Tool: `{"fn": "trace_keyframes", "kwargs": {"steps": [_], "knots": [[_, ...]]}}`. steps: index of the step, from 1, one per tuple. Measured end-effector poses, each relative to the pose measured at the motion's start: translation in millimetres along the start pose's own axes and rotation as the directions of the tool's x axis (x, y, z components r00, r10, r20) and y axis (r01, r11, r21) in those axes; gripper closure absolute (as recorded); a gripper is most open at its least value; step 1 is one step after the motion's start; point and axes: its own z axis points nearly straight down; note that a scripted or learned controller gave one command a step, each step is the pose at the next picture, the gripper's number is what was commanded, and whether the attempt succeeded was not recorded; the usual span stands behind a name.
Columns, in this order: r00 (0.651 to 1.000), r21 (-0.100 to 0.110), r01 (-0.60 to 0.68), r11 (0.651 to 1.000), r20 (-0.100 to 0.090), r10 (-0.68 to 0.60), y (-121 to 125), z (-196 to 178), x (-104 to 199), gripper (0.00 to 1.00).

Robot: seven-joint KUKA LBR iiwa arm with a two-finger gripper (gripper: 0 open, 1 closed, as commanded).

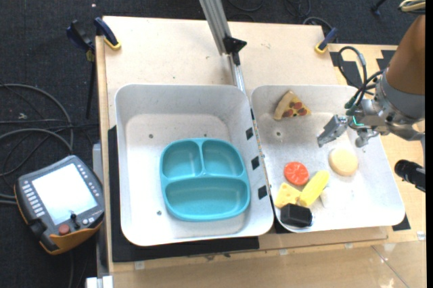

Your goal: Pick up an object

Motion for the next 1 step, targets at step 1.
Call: {"fn": "trace_keyframes", "kwargs": {"steps": [1], "knots": [[1.000, 0.004, -0.001, 1.000, 0.000, 0.001, 1.8, 44.7, -4.5, 0.00]]}}
